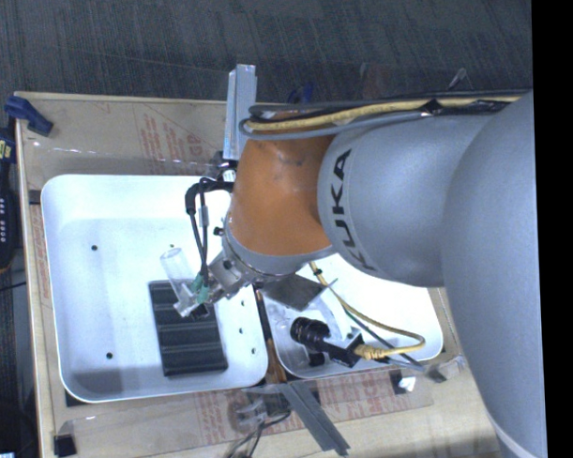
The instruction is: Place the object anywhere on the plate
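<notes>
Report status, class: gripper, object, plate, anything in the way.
Gripper over left bin, above the dark ribbed plate. Clear object at fingertips; grip unconfirmed. No obstruction seen.

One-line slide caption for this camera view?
KUKA arm reaches over the left bin, its tool above a black ribbed plate.

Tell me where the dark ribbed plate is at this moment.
In the camera view, the dark ribbed plate lies in the left bin, near its lower right corner, just under the pincer.

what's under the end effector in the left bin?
A dark ribbed plate lies on the left bin floor below the end effector. The end effector covers the plate's top edge, hiding anything there.
</notes>
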Available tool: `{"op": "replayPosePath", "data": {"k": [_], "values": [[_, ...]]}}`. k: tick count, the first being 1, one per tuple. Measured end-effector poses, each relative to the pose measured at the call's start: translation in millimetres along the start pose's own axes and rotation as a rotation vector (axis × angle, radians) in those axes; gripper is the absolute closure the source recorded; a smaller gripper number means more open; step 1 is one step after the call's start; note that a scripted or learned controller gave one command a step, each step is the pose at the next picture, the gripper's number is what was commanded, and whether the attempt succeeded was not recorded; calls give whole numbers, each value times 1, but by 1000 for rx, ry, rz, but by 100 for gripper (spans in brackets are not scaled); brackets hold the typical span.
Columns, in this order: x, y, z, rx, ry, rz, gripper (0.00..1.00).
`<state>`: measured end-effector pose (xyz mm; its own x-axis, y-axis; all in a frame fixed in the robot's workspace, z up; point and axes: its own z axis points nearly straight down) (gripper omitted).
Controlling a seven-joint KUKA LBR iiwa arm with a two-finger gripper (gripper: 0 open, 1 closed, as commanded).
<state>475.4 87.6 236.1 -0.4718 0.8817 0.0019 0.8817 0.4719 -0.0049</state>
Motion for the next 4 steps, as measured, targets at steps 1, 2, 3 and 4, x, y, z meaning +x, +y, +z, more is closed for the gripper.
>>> {"op": "replayPosePath", "data": {"k": [1,2,3,4], "values": [[91,47,72,4,-1,305,100],[75,41,-20,-3,0,313,100],[46,64,-30,-2,0,279,100],[35,81,1,1,-1,797,100]]}}
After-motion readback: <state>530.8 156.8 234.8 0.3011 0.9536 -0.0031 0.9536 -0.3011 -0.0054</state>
